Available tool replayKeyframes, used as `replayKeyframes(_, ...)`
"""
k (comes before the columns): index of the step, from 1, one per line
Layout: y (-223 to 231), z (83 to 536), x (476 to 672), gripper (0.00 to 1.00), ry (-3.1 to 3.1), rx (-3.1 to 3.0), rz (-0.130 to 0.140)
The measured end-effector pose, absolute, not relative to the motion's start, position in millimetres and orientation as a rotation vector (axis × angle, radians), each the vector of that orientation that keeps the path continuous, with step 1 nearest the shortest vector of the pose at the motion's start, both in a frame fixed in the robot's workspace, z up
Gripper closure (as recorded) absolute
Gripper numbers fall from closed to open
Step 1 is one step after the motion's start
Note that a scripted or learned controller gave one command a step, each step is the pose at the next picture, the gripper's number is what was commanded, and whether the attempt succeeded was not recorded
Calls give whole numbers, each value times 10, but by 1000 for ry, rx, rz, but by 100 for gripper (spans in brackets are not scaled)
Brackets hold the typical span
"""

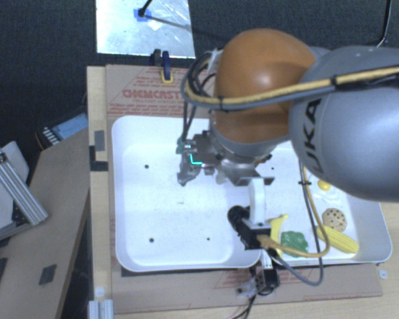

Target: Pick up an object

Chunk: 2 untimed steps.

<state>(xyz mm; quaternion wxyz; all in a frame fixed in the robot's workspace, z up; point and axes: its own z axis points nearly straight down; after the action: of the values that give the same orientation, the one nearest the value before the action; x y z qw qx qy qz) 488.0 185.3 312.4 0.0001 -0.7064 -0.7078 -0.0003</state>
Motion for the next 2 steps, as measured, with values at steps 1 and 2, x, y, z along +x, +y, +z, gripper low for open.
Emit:
replayKeyframes(1,1774,2194,5263,0,-2219,-2222,10)
replayKeyframes(2,2376,1527,5299,0,-2227,-2210,6)
